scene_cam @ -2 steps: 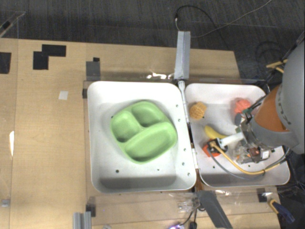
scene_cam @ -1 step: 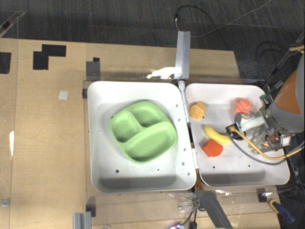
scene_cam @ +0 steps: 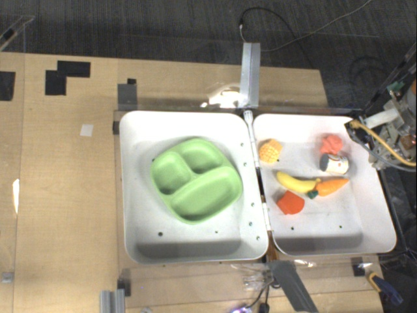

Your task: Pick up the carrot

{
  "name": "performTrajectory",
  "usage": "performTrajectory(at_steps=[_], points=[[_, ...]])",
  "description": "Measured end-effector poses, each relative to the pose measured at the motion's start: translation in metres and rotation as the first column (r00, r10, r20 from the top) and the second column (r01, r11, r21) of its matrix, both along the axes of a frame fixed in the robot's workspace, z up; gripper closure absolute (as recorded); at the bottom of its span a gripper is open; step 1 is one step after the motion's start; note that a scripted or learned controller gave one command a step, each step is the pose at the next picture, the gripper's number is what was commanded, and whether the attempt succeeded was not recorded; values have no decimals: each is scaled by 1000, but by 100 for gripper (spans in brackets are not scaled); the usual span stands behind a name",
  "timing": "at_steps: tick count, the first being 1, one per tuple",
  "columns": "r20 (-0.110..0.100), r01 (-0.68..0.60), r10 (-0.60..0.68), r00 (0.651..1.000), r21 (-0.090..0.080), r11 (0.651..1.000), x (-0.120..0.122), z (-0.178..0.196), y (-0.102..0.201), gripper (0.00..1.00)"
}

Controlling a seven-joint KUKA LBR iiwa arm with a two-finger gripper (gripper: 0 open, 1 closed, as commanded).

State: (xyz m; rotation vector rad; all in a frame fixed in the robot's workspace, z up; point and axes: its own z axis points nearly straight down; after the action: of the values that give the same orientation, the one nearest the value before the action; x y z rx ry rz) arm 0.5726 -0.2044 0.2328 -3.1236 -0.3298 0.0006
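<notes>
The carrot (scene_cam: 330,187) lies in the right bin (scene_cam: 374,230), its green end touching the banana (scene_cam: 296,182), while the tool (scene_cam: 399,132) sits at the right rim, its state impossible to tell, so the approach seemingly remains ahead.

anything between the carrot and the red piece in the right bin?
Camera view: the banana's right tip sits between the carrot and the red piece, touching or nearly touching the carrot's green end. Below that tip, bare bin floor.
</notes>
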Motion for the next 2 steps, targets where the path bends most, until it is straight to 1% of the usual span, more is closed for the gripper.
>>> performTrajectory(at_steps=[1, 2], points=[[-1, -12, 12, 1000, -1, 1000, 41, -13, 0, 100], [0, -13, 13, 1000, -1, 1000, 41, -12, 0, 0]])
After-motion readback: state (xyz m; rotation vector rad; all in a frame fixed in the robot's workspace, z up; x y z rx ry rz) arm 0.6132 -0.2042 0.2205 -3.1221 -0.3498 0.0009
